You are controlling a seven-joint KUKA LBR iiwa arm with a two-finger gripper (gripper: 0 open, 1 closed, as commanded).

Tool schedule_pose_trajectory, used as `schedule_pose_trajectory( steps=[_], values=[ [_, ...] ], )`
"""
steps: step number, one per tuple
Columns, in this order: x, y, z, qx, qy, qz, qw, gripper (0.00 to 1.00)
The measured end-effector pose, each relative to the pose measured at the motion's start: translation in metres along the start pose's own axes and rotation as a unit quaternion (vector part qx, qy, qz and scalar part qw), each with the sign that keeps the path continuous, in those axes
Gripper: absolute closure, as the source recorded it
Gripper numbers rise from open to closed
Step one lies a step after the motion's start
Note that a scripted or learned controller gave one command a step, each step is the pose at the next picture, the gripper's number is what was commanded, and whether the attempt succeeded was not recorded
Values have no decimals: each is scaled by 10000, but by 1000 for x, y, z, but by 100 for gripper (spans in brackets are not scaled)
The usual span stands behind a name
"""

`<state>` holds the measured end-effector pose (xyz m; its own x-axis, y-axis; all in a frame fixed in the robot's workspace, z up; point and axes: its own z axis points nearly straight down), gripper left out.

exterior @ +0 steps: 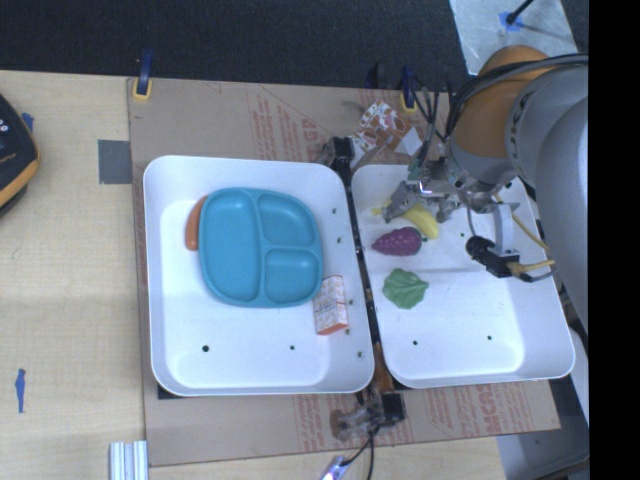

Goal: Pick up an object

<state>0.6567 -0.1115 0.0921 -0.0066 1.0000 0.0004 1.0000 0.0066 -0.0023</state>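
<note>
Reaching in from the right, the grey arm (545,118) with its orange band hangs over the far part of the right bin (470,353), and its tool (412,203) sits low at that bin's far left corner. Whether the tool is wide or narrow cannot be told from this slant; its dark metal parts blur together above the toys.

Just under the tool lies a yellow banana-like toy (425,222), partly covered by it, and whether the two touch is unclear. Right beside the yellow piece, toward the near side, rests a purple bunch of toy grapes (398,240). A little nearer still, apart from the grapes, lies a green leaf-shaped toy (405,288). A black part on a cable (490,255) hangs over the bin's right half.

The left bin (175,353) carries a blue divided plate (260,247) lying flat in its middle. An orange sausage-shaped toy (192,224) peeks out from under the plate's left edge. A small white and red packet (331,304) lies just beside the plate's near right corner, close to the bin's right wall.

Both bins stand side by side on brown cardboard (250,108) spread over the wooden table (60,298).
</note>
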Motion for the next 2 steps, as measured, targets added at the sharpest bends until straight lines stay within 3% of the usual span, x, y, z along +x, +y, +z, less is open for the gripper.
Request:
schedule_pose_trajectory(
  steps=[1,2],
  values=[
    [3,-51,1,10,-9,6,10000,0],
    [2,-50,-10,17,-14,-1,10000,100]
  ],
)
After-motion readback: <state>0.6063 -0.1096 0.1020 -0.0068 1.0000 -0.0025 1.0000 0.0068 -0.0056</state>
